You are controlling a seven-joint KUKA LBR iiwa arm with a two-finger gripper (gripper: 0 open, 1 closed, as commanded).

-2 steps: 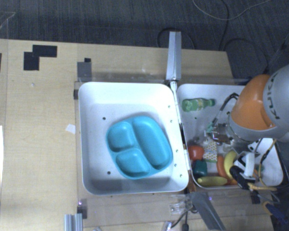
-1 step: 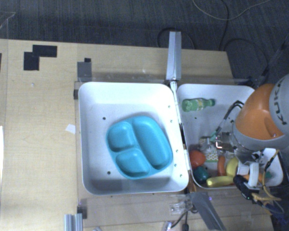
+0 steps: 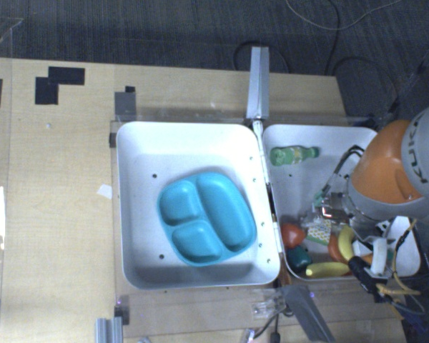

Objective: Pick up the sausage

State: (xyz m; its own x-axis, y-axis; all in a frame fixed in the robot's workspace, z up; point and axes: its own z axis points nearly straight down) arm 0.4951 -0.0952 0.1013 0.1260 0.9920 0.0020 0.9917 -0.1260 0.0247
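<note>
The sausage lies in the right bin's near corner, its long axis running roughly near to far, its upper end under the arm. A banana lies crosswise just below it, a tomato to its left, and a green bottle well apart. The gripper hangs above the sausage; I cannot tell its grip.

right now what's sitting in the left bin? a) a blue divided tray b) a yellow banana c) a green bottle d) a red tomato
a: the blue divided tray lies alone in the left bin, while the green bottle and the yellow banana lie in the right bin.
</note>
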